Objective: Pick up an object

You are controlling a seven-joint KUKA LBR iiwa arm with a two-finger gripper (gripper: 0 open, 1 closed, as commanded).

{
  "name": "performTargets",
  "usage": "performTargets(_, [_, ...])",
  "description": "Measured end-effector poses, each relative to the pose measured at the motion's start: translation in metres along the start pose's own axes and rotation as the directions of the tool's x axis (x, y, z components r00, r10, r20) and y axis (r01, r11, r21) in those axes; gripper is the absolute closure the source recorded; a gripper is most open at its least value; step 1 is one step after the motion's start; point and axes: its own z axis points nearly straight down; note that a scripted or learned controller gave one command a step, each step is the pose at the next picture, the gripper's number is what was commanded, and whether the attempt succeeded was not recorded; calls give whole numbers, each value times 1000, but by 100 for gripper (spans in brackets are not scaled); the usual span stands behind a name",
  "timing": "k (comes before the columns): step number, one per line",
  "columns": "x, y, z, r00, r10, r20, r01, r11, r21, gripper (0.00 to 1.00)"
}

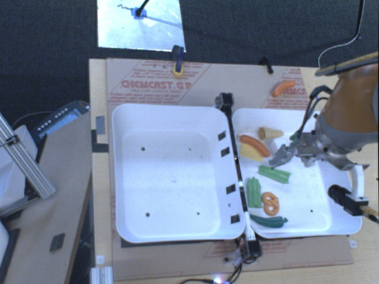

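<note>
Your arm reaches in from the right, with its tool low and pointing left.

You see the orange band (355, 93) at the upper right, with the grey wrist section (343, 136) just beneath it. From there the tool (282, 156) extends leftward and slightly downward, its dark metal fingers (284, 154) close together at the tip; you cannot tell from this view whether they are parted or closed. Nothing is visibly between them.
</note>
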Motion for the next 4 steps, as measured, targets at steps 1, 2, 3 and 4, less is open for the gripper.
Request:
performTargets(1, [-11,-38,132,1000,6,0,-6,1000,5,0])
performTargets(2, [-5,7,126,1000,-2,1,3,1000,-5,0])
performTargets(3, [2,114,125,1000,-6,2,6,1000,-12,0])
performTargets(4, [1,140,127,1000,10,-5,-9,999,43,0])
